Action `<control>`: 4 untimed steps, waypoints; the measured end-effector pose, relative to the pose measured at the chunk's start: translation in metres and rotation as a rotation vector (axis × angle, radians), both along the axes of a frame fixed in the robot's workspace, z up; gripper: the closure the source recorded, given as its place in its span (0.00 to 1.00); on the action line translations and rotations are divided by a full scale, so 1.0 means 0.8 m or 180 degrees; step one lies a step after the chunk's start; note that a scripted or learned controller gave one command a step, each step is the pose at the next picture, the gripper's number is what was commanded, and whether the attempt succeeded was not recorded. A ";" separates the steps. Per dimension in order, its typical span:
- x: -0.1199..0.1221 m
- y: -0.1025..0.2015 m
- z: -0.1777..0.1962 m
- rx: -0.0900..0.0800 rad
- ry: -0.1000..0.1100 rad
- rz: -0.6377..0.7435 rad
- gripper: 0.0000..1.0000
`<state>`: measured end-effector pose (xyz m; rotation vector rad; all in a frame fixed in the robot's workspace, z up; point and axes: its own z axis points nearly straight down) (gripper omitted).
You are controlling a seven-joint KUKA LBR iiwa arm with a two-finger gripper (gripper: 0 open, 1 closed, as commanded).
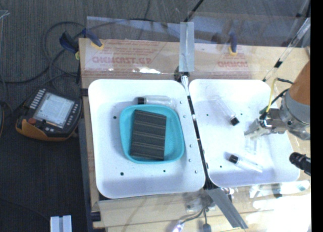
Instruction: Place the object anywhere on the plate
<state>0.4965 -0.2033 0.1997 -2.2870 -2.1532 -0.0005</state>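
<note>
Nearest, a capped tube (243,161) is lying near the right bin's (222,175) front edge. The gripper (256,128) is hovering by that bin's right wall; whether it is open or closed, I cannot tell. The dark ribbed block (149,134) is resting on the teal plate (124,125), leaving bare white margin around. Red lettering (122,59) behind is reading too blurred.

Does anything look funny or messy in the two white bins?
A little. One clear tube lies beside the blue plate, just behind its rim, not on it. The dark ridged block sits on the plate. Two more tubes lie scattered in the right bin.
</note>
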 end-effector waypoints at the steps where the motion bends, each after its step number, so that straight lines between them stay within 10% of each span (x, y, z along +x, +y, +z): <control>1: 0.000 0.000 0.000 0.0000 0.0000 0.0000 0.00; 3: 0.015 -0.022 0.290 -0.0015 -0.0006 -0.0299 0.00; 4: 0.015 -0.022 0.289 -0.0014 -0.0004 -0.0299 0.00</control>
